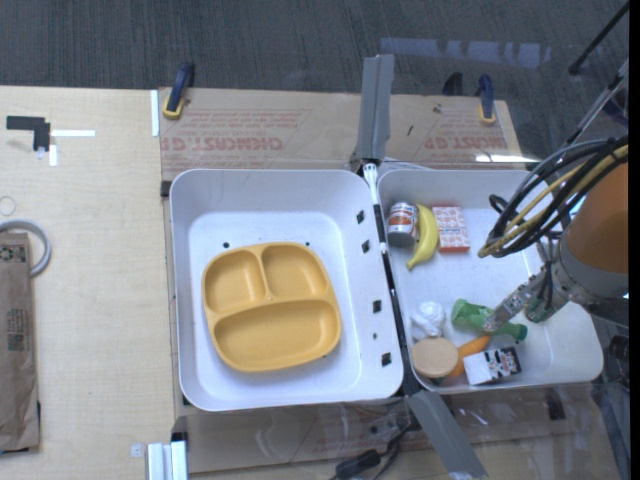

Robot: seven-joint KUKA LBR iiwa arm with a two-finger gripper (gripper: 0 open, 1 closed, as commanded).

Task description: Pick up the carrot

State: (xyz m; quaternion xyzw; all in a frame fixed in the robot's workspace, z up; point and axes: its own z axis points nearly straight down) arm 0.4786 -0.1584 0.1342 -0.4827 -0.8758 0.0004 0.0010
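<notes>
The small orange carrot (474, 346) is lying flat on the floor of the right-hand shallow white bin (570, 373), near its front edge, tilted so that one end is pointing up and to the right. It is sitting just beside a round tan bun-like disc (434, 357) on its left, and a small white carton with dark print (493, 365) is touching or almost touching it from below right. Just above the carrot a green leafy plastic piece (476, 316) is lying, and left of that a crumpled white object (428, 318). The two-finger gripper (512, 308) is hanging over the green piece, a little up and right of the carrot; whether its fingers are apart or together cannot be told at this resolution, and nothing is showing between them. Further back in the same bin a yellow banana (425, 236) is resting between a small silver can with a red label (401, 222) and a red-and-white patterned box (451, 228). The grey arm with its orange band (605, 230) is reaching in from the right, trailing black and yellow cables (540, 200). The left-hand white bin (190, 298) is holding a yellow three-compartment plastic tray (271, 305). Both bins are sitting on a brown cardboard sheet (260, 128).
</notes>
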